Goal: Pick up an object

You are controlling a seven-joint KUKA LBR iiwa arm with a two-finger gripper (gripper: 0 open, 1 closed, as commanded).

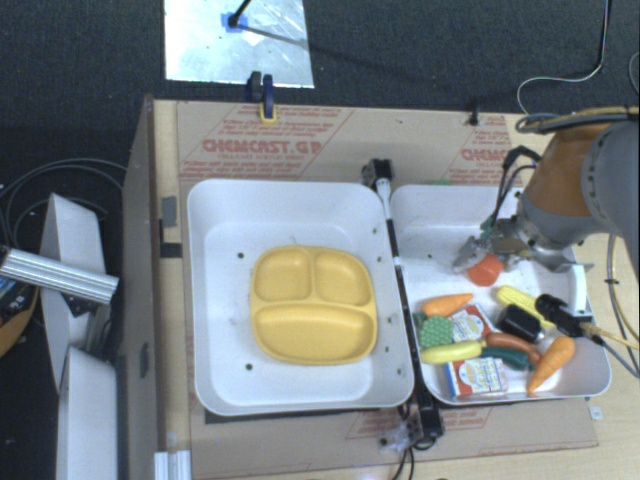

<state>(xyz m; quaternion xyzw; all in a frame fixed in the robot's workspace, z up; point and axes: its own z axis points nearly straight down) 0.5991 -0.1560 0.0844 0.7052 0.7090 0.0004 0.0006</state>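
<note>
Fingers: spread narrowly around a small orange-red toy [486, 269], not clearly gripped | gripper [487, 255] in right bin [430, 208], just above the toy-food pile | risk: toy slips out, or fingers snag the neighbouring yellow corn [518, 297].

Bench [300, 133]: flat top covered with brown printed cardboard, red lettering along the far edge. Directly on it, side by side and touching along a black divider: left white bin [215, 268] and right white bin [440, 213], both shallow. A small blue and yellow clamp [266, 96] grips the far edge, left of centre. A black clip [379, 171] sits at the far end of the join between the bins; another black fitting [425, 423] at the near end.
</note>
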